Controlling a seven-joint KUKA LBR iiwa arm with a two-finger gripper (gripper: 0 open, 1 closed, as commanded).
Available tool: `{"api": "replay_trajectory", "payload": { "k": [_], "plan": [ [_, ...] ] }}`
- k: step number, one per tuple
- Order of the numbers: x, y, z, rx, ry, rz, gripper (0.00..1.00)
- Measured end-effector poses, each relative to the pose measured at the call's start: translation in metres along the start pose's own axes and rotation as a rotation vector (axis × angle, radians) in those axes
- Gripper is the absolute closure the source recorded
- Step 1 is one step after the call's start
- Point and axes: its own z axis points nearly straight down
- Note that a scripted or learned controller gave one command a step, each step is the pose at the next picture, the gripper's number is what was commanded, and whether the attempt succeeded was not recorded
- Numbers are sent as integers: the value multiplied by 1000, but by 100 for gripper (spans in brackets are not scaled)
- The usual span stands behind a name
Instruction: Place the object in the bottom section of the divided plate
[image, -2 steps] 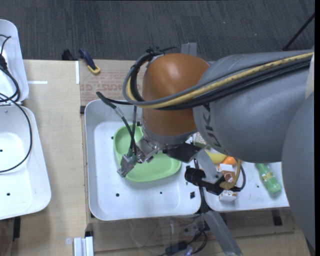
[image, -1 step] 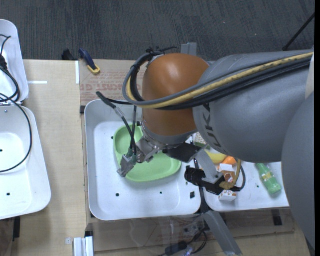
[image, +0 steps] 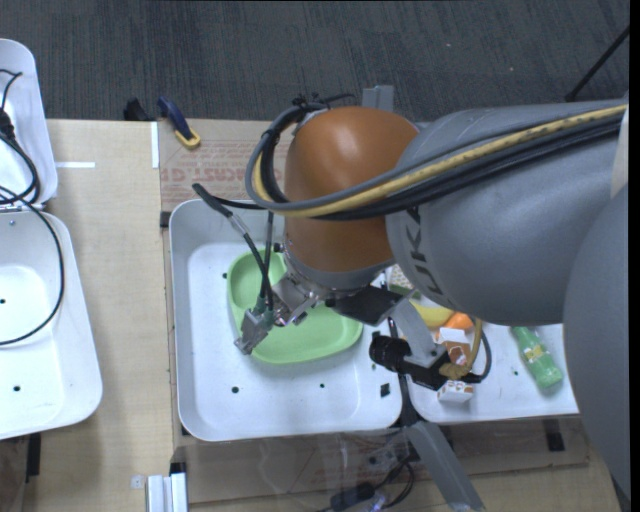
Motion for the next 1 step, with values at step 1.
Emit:
{"api": "replay_trajectory", "payload": {
  "k": [1],
  "plan": [
    [0,0,0,0,0,0,0]
  ]
}}
